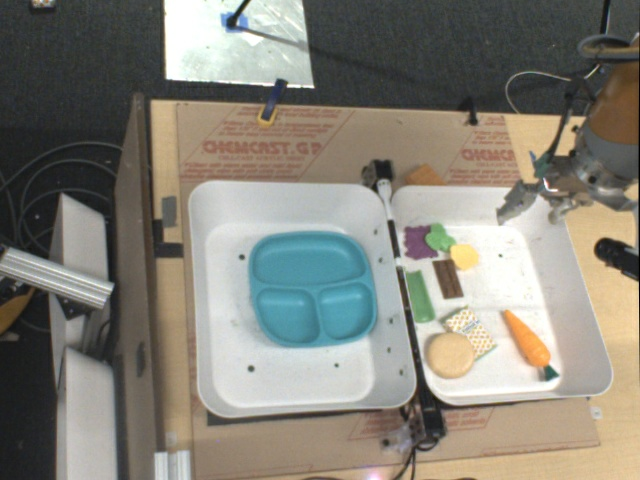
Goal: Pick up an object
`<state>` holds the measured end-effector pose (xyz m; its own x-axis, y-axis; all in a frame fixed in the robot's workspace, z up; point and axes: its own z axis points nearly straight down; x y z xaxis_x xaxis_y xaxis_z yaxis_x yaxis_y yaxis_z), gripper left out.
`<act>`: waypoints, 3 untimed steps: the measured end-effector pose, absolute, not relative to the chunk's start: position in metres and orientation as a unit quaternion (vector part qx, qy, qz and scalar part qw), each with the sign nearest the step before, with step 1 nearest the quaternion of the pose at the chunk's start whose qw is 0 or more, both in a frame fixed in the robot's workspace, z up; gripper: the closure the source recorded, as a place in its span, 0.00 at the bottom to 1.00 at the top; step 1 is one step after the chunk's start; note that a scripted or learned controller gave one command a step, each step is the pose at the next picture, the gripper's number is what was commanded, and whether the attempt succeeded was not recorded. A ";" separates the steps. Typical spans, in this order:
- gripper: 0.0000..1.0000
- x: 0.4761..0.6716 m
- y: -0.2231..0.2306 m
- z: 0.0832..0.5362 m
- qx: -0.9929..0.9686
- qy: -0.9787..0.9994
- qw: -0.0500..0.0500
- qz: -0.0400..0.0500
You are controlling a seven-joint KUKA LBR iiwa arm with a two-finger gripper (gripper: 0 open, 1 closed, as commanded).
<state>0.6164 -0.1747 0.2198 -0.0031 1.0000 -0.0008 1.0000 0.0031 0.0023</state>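
Note:
The right bin (580, 298) holds several small items. Near its left side lie a purple piece (415, 241), a green leafy piece (439, 236) and a yellow piece (464, 257). Below these sit a brown bar (449, 278) and a green bar (419, 295). Toward the front lie a checkered wafer (472, 332), a round tan biscuit (450, 355) and an orange carrot (527, 340). My gripper (534, 204) hangs over the bin's far right corner, above and to the right of the yellow piece. It is open, with nothing between its fingers.
The left bin (215, 268) carries a blue divided plate (312, 286). A black clip (380, 175) sits where the two bins meet at the back. An orange piece (425, 175) lies on the cardboard behind the right bin.

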 end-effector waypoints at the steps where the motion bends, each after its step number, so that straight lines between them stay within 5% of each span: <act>1: 0.00 0.618 -0.103 0.176 0.705 0.709 0.000 0.001; 2: 0.00 0.640 -0.090 0.099 0.705 0.709 0.001 0.001; 3: 0.00 0.641 -0.128 0.086 0.707 0.707 0.002 0.001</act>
